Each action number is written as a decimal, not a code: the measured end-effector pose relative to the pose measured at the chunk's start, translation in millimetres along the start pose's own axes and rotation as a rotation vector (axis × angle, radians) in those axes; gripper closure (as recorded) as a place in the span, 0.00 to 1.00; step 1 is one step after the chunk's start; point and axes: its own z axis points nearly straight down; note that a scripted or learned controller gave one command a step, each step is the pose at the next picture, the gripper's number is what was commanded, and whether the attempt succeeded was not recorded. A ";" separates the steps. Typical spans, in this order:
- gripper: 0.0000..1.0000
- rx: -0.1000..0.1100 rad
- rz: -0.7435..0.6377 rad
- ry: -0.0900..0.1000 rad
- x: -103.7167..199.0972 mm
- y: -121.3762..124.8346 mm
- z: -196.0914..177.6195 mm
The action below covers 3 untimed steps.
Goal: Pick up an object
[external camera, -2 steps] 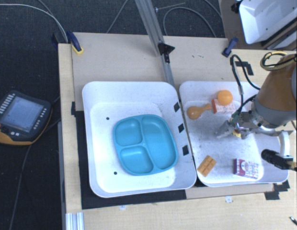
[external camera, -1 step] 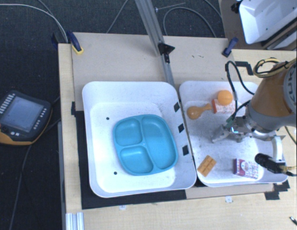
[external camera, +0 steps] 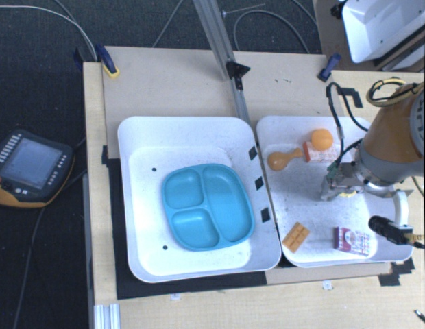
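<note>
Orange ball point(external camera: 322, 139) beyond tool point(external camera: 334, 189)

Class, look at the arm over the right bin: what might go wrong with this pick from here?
1. The gripper sits on bare bin floor, apart from every object, so it may grasp nothing.
2. The orange ball is round and could roll away if nudged.
3. The small packet lies flat near the right bin rim, hard to get under.

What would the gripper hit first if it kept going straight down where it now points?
Probably the bare speckled floor of the right white bin. The gripper points down on an open patch, below the orange ball; depth is unclear.
</note>
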 end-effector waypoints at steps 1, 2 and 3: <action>1.00 0.003 -0.003 0.003 6.1 3.3 -45.2; 1.00 0.002 -0.002 0.002 5.5 -0.2 -108.2; 1.00 0.003 -0.002 0.002 4.5 2.1 -151.0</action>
